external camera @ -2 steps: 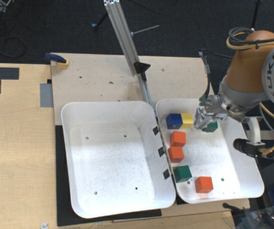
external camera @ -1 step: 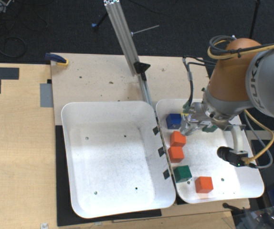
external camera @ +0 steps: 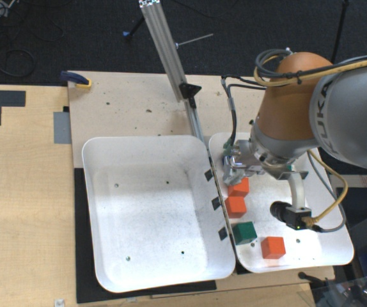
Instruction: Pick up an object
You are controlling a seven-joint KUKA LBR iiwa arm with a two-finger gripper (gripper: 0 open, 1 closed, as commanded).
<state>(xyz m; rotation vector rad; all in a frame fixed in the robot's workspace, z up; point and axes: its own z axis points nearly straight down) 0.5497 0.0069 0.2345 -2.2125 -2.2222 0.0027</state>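
In the right bin (external camera: pixel 334 253) lie several blocks. An orange block (external camera: pixel 239 186) sits near the bin's left wall, with a second orange block (external camera: pixel 236 204) just in front of it. A green block (external camera: pixel 244 232) lies closer to the front, and a third orange block (external camera: pixel 273 247) is to its right. My gripper (external camera: pixel 234 161) hangs low at the back left of this bin, right behind and above the rearmost orange block. The arm's large wrist hides the bin's back part.
The left bin (external camera: pixel 107 270) stands beside the right one, with black clips along the shared wall. A slanted aluminium post (external camera: pixel 168 51) rises behind the bins. A blue clamp (external camera: pixel 75 78) lies at the bench's back left. A black cable fitting (external camera: pixel 292 215) hangs over the right bin.
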